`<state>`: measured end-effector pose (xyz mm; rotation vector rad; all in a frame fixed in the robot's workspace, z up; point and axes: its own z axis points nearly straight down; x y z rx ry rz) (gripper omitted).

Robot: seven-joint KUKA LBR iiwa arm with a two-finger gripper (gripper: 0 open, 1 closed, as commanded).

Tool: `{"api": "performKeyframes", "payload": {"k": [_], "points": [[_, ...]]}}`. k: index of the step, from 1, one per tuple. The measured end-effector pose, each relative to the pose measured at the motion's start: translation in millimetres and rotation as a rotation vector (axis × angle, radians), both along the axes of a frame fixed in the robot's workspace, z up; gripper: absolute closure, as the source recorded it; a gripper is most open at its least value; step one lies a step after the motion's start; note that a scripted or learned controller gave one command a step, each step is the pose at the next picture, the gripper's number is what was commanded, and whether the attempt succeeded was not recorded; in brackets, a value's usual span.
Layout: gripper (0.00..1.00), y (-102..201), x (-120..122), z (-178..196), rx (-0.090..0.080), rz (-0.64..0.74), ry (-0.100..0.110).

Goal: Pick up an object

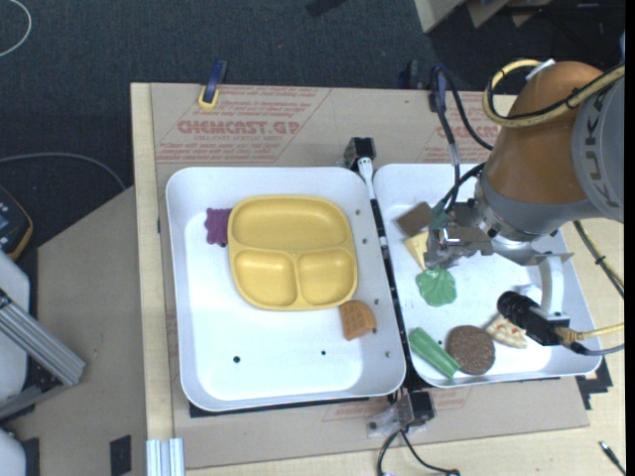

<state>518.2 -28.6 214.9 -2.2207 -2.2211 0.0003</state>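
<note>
End effector (pixel 444 249) low in the right bin (pixel 566 365), just above a green lump (pixel 436 288); grip state impossible to tell. Green stick (pixel 433 353) near the front wall, long axis running diagonally, beside a brown disc (pixel 469 349).

Even, fairly bright overhead light falls on the table (pixel 298 117). The two white bins (pixel 198 296) glare close to washed-out, and the yellow tray (pixel 293 251) shows soft sheen. Shadows are short and faint. The picture is slightly soft and grainy; the dark floor (pixel 89 58) stays dim.
</note>
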Motion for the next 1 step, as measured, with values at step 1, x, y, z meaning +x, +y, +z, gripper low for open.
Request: {"api": "performKeyframes", "payload": {"k": [1], "points": [[1.0,5.7,2.1,20.7,-0.001,0.002,-0.005]]}}
